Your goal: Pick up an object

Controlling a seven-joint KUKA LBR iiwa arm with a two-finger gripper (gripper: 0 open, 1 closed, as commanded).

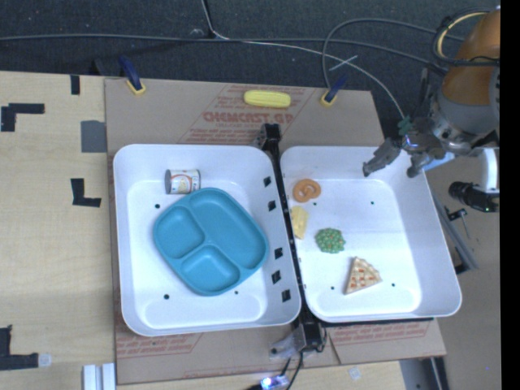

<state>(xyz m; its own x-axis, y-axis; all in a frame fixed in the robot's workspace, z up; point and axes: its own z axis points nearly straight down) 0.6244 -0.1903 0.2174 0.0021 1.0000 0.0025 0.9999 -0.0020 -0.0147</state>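
Observation:
The right bin (406, 242) holds a pretzel (306, 190), a yellow piece (299, 222), a green broccoli-like lump (330, 240) and a pizza slice (361, 275). In the left bin (134, 218) lie a blue divided plate (210, 240) and a small can (182, 181) on its side. My gripper (398, 159) hangs over the right bin's upper right corner, open, fingers spread with nothing between them. It is well apart from the food items.
A yellow banana-like object (267, 98) lies on the cardboard (227, 120) behind the bins. Clamps (130, 77) hold the cardboard's back edge. Cables arc across the dark floor toward the arm (471, 71) at the right.

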